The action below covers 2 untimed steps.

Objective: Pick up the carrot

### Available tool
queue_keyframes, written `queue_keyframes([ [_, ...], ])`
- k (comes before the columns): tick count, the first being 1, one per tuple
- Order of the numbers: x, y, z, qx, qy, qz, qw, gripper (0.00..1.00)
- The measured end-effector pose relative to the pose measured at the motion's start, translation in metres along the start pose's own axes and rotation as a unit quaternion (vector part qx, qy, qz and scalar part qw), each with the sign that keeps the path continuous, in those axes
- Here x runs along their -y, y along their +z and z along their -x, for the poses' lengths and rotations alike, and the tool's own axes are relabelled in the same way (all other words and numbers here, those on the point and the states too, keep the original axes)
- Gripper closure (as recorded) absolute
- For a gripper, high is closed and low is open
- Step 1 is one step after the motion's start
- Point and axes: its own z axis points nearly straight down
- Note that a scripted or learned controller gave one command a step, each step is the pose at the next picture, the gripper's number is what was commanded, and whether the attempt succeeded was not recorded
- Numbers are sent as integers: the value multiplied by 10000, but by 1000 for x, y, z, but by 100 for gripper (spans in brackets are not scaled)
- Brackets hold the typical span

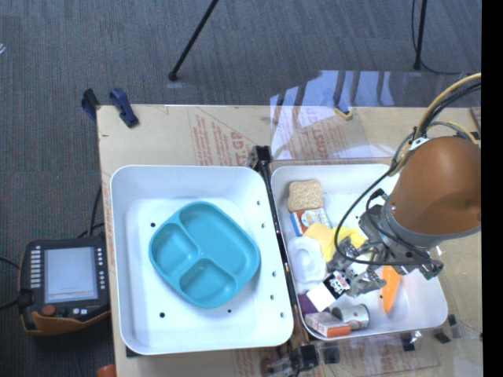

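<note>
The carrot (390,288) is a small orange piece lying in the right bin (428,309), near its right front corner. My gripper (363,273) hangs just to the left of it, low over the bin's clutter, under the orange band of the arm (436,183). Dark finger parts reach down beside the carrot's upper end, and I cannot tell whether they touch it. The arm covers the back right part of this bin.
The left bin (130,210) holds a blue divided plate (204,252). In the right bin lie a slice of bread (305,195), a yellow item (321,236), a white bottle (305,259), a small can (352,315) and a box (326,326). A tablet controller (63,277) sits at left.
</note>
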Motion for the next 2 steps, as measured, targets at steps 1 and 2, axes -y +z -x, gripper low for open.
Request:
queue_keyframes([
  [1, -1, -9, 3, 13, 1, 6, 10000, 100],
  [2, -2, -18, 5, 29, 8, 10, 10000, 100],
])
